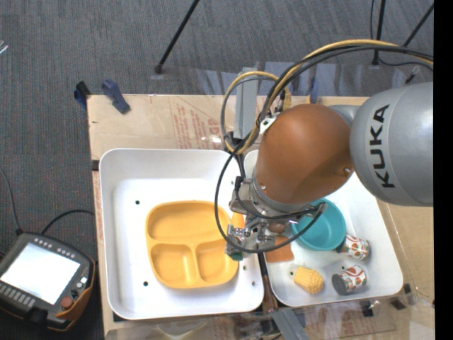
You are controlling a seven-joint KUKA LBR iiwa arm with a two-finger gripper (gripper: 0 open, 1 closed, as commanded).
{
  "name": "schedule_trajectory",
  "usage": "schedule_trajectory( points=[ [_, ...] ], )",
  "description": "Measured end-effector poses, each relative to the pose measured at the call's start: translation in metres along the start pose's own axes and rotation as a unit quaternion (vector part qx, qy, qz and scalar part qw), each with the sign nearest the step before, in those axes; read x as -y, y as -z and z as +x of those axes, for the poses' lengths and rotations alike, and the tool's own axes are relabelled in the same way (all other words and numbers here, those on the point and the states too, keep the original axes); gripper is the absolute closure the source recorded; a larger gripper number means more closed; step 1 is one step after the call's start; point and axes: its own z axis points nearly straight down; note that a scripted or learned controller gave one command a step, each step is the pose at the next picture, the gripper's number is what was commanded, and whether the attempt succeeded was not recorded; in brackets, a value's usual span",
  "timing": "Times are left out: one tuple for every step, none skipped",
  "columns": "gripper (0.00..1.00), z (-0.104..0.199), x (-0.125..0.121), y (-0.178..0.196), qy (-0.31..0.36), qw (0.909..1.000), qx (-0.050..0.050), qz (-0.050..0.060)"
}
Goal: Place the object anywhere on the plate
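A yellow divided plate [190, 250] lies in the left white bin [127, 190]. My gripper [243, 245] hangs under the orange band of the arm [301, 158], over the plate's right rim, at the wall between the two bins. A small orange piece [238, 220] shows just above the gripper, beside the plate's right edge; I cannot tell whether it is held. A flat orange-brown piece [280, 256] lies in the right bin, just right of the gripper. The arm hides the gripper's upper part.
The right bin [386, 261] holds a teal bowl [325, 231], a yellow corn cob [308, 280] and two small printed cans [354, 247] [349, 280]. A handheld control pendant [42, 278] lies on the floor at the left. Tripod legs stand behind the bench.
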Motion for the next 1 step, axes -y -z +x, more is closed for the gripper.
schedule_trajectory(
  points=[
    [0.0, 0.001, 0.0008, 0.0004, -0.001, 1.0, 0.0, 0.001]
  ],
)
